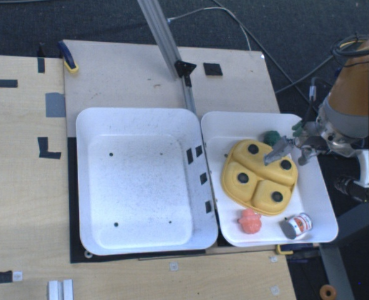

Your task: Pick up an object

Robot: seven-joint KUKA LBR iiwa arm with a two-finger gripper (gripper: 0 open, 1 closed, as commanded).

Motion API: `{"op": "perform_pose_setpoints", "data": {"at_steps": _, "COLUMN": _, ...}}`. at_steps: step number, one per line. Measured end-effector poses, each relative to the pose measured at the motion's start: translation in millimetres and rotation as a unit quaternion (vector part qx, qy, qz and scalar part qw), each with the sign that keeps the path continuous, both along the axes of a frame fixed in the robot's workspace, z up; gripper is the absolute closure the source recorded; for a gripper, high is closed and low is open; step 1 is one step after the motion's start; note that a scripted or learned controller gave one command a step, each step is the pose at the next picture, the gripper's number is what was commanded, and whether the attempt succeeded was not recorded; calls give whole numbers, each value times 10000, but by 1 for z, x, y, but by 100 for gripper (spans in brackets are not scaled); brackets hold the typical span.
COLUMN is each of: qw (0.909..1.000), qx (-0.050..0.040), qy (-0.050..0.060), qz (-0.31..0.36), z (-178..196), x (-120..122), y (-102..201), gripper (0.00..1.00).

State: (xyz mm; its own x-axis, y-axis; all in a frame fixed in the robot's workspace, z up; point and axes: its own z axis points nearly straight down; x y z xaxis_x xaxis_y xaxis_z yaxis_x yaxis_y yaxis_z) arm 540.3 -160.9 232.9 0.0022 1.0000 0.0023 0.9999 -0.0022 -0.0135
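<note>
The left bin [137, 180] is seen beside the right bin [316, 227], and in the middle of the right bin a large yellow tray-like object [256, 179] with four dark-dotted humps is laid, which is judged stiff, light and smooth, too wide to be pinched across and better taken at its rim. The gripper [279, 154] is held just over the far right part of this yellow object, and whether its claw is open or closed cannot be told. A small can [296, 225] is found in the near right corner, a pink soft-looking lump [250, 221] at the near edge, probably easy to squeeze, and a green piece [272, 137] near the far edge.
</note>
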Motion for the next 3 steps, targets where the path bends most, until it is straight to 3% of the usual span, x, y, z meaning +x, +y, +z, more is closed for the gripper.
{"op": "perform_pose_setpoints", "data": {"at_steps": 1, "qw": 10000, "qx": -11, "qy": -58, "qz": 18, "z": 6, "x": 3, "y": 0, "gripper": 0}}
{"op": "perform_pose_setpoints", "data": {"at_steps": 2, "qw": 10000, "qx": -8, "qy": -36, "qz": 12, "z": -43, "x": -7, "y": 1, "gripper": 0}}
{"op": "perform_pose_setpoints", "data": {"at_steps": 3, "qw": 10000, "qx": -8, "qy": -37, "qz": 18, "z": -89, "x": -3, "y": 6, "gripper": 0}}
